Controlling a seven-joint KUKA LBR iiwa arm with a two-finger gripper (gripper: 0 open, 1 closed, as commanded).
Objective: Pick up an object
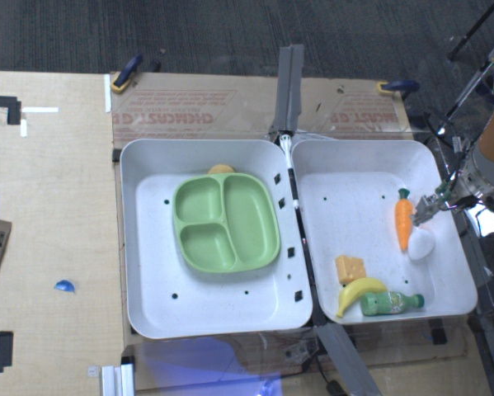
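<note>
A dark carpeted floor runs behind the pale wooden worktop (49, 221), where a sheet of printed cardboard (197, 110) lies under two shallow white bins set side by side. The left bin (148, 304) carries a green divided plate (227, 221) with three compartments, sitting a little toward the far side, and a small yellowish thing (221, 169) peeks out from behind the plate's far edge, too hidden to name. The right bin (345, 188) holds the smaller things, all gathered toward its near right part: an orange carrot (403, 221) with a green top standing lengthwise near the right wall, a white rounded object (421, 245) touching the carrot's near end, a yellow banana (355, 293) near the front rim, a green bottle (392, 303) lying on its side just beside the banana, and a tan block (350, 268) just behind the banana. The arm comes in from the right, and its tool (428, 207) sits low at the right wall, just beside the carrot; I cannot tell how wide it stands, and nothing shows between its tips.
</note>
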